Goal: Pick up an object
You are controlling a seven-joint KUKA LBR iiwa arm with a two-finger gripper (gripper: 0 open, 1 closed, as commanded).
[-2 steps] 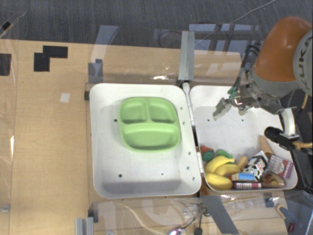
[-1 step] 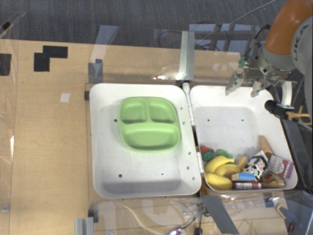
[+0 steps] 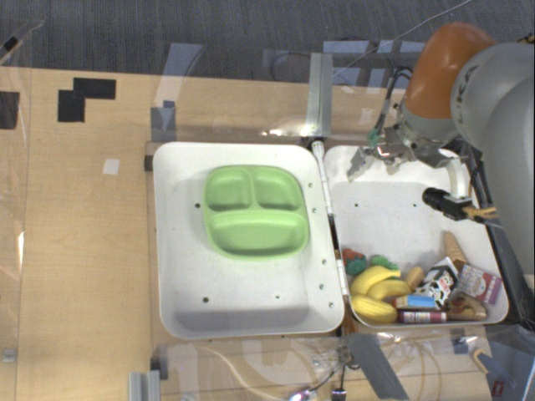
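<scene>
Grey carpet [image 3: 209,15] lies beyond our wooden worktop [image 3: 75,249]; whether the claw [image 3: 376,153] is open, we cannot tell.

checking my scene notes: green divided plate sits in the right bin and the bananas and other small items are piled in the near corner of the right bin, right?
One slip: the green divided plate lies in the left bin, not the right. The camera view shows it there. The bananas and other small items are indeed piled in the near corner of the right bin.

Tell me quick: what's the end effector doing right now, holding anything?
End effector: over the far end of the right bin, nothing visibly held; whether it is open or shut cannot be told.
</scene>
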